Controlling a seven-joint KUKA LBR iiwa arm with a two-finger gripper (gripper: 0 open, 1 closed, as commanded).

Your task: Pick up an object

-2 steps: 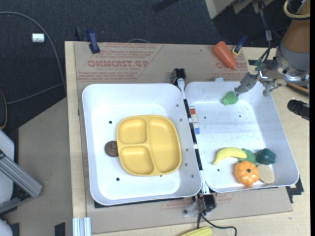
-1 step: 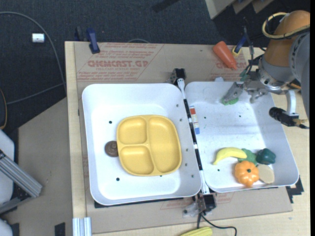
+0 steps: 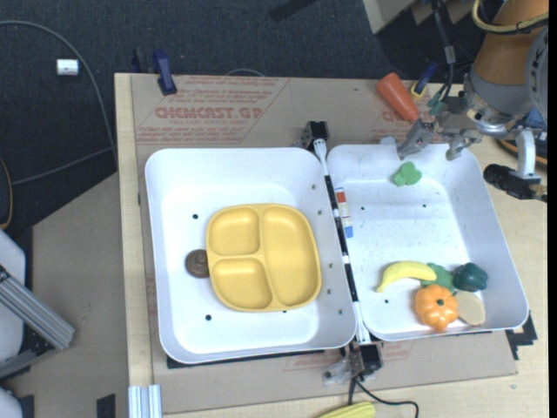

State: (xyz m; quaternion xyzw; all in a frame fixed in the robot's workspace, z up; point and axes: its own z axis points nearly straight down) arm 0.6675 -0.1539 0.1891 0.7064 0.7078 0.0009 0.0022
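1. The gripper (image 3: 432,144) hangs over the far edge of the right bin (image 3: 487,225), near its back wall. Its two fingers (image 3: 411,143) point down and stand spread apart, with nothing between them.
2. The grey arm (image 3: 500,94), with its orange band (image 3: 513,33), reaches in from the upper right corner of the view.
3. A small green piece (image 3: 406,175) lies on the bin floor just below the gripper, near the left finger. Whether the finger touches it cannot be told.
4. An orange carrot (image 3: 397,97) lies outside the bin on the cardboard (image 3: 218,111), beyond the bin's back left corner.
5. At the near end of the right bin sits a cluster of toy food: a banana (image 3: 404,274), a dark green pepper (image 3: 470,276), a round orange fruit (image 3: 435,306), and a pale beige piece (image 3: 473,310) at the corner. The banana's tip meets the green items, and the orange fruit sits just in front of them.
6. The left bin (image 3: 174,198) holds a yellow divided plate (image 3: 261,257) with three compartments, set near its middle.
7. A small brown round thing (image 3: 197,263) rests against the plate's left edge, partly tucked beneath it.
8. The two bins sit side by side, touching along a dark seam, on the cardboard sheet over the bench.
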